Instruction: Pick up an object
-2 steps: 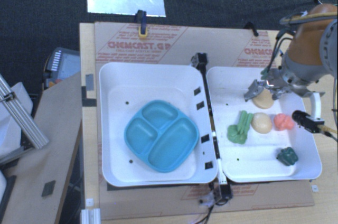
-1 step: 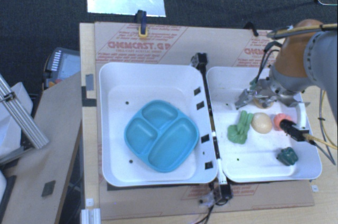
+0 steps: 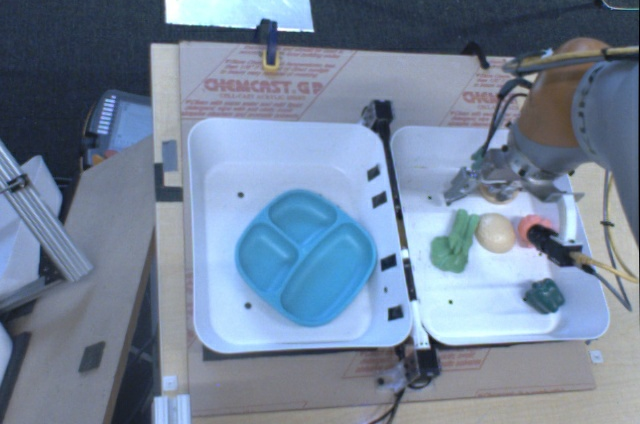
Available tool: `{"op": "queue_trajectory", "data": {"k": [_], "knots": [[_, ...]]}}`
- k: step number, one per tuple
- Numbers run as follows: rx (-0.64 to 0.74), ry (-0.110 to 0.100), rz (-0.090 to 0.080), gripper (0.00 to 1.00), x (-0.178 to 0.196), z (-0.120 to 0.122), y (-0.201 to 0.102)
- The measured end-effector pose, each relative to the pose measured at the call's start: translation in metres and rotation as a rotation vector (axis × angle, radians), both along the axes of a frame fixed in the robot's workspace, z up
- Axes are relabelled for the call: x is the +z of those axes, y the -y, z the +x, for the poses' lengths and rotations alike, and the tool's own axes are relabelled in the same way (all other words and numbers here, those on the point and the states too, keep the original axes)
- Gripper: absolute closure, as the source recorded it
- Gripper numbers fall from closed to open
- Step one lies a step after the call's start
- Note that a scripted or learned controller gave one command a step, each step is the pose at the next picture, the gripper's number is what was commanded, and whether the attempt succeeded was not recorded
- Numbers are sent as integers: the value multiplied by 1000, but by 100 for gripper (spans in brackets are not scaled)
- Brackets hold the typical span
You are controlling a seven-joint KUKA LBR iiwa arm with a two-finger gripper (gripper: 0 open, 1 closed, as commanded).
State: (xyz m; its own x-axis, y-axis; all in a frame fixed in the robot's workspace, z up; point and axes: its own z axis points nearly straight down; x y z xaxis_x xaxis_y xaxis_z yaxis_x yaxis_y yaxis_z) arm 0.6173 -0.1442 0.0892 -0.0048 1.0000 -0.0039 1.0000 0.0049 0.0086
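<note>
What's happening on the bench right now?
The KUKA arm reaches in from the right over the right bin, its claw hanging low above the bin floor near the back. Nothing is between its fingers. Just in front of it lie a green toy, a beige egg-shaped object, an orange-pink piece and a dark green object. The left bin holds a blue divided plate.
</note>
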Motion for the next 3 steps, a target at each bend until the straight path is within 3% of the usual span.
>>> {"op": "queue_trajectory", "data": {"k": [1, 3], "knots": [[0, 4, 0, 100, 11, 1, 0], [0, -5, 3, 100, 103, -5, -4]]}}
